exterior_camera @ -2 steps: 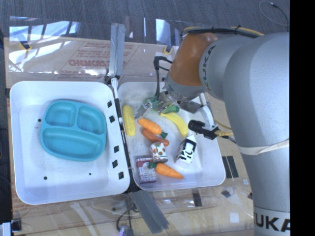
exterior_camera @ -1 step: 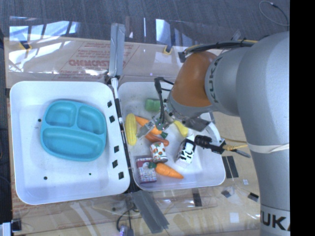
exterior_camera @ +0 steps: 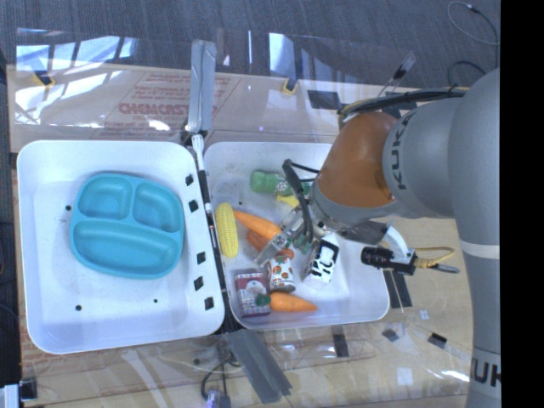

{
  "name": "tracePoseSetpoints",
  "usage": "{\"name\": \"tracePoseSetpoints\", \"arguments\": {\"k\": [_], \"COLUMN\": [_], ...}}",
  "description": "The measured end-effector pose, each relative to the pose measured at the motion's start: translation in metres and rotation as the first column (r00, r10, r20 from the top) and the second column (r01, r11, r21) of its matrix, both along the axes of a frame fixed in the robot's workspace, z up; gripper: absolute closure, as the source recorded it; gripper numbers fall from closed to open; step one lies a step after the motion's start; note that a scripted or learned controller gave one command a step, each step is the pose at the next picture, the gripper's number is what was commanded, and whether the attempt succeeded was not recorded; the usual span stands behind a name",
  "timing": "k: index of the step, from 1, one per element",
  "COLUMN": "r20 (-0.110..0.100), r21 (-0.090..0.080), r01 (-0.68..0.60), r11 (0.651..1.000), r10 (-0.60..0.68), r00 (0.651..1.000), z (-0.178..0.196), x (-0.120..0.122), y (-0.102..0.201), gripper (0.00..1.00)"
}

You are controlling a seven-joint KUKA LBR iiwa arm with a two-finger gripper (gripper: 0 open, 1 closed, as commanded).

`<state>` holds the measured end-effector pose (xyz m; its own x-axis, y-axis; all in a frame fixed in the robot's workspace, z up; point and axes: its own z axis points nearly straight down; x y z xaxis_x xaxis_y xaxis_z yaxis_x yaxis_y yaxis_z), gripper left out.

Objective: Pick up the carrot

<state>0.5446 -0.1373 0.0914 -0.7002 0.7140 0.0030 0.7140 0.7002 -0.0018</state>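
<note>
Two orange carrots lie in the right bin (exterior_camera: 367, 306). One carrot (exterior_camera: 257, 223) rests slantwise beside a yellow corn cob (exterior_camera: 226, 229) near the bin's left wall. The other carrot (exterior_camera: 293, 303), with a green top, lies along the front wall. My gripper (exterior_camera: 285, 241) is down in the middle of the bin, just right of the slanted carrot's lower end and above a further orange piece (exterior_camera: 258, 241). The wrist hides what lies directly under it.
The right bin also holds a green item (exterior_camera: 267, 180) at the back, a yellow piece (exterior_camera: 289, 200), two small printed boxes (exterior_camera: 249, 292) (exterior_camera: 280, 274) and a black-and-white item (exterior_camera: 321, 260). A blue divided plate (exterior_camera: 127, 224) sits in the left bin (exterior_camera: 42, 313).
</note>
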Motion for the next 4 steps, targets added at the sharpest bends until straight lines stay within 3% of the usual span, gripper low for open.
{"name": "tracePoseSetpoints", "arguments": {"k": [1,2,3,4], "r20": [0.0,0.004,0.003,0.001], "r21": [0.0,-0.002,-0.002,0.0], "r01": [-0.006,0.095,0.198,0.029], "r11": [1.0,0.995,0.98,1.0], "r10": [0.006,-0.095,-0.198,-0.029], "r00": [1.0,0.995,0.98,1.0], "z": [0.01,0.001,0.101,0.01], "x": [0.001,0.047,0.069,0.011], "y": [0.001,0.042,0.061,0.033], "gripper": [1.0,1.0,1.0,1.0]}}
